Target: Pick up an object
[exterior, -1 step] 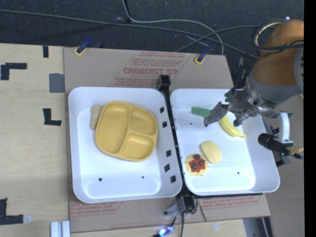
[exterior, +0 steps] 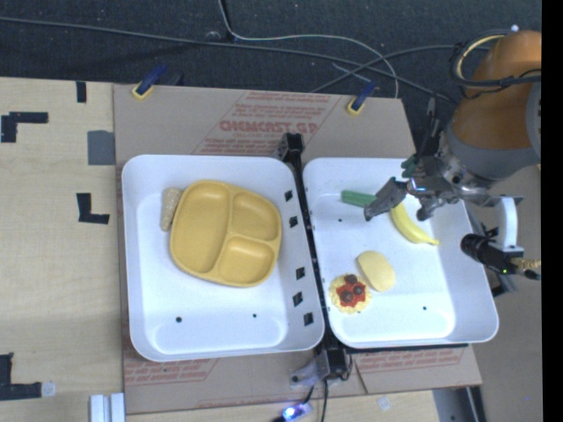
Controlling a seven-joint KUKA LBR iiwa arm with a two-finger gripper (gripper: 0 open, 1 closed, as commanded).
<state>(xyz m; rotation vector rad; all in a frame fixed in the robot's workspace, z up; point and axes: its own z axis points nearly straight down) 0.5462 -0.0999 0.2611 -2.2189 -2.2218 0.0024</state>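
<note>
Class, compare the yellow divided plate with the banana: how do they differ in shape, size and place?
The divided plate is broad, flat and sectioned; the banana is slim and curved. The plate is far larger than the banana. The plate lies in the left bin, the banana in the right bin, beside the gripper. Both are yellow.

the right bin (exterior: 466,319) holds four loose things. a yellow banana (exterior: 413,227) lies aslant near the bin's middle right, its upper end under the arm's wrist. a small green piece (exterior: 355,198), flat and oblong, lies in the upper left part, well clear of the banana. a pale yellow oval lump (exterior: 377,271), like a potato or lemon, lies below the banana. touching its lower left side lies a round little pizza-like toy (exterior: 351,294), orange-rimmed with red and dark toppings, flat on the bin floor
</note>
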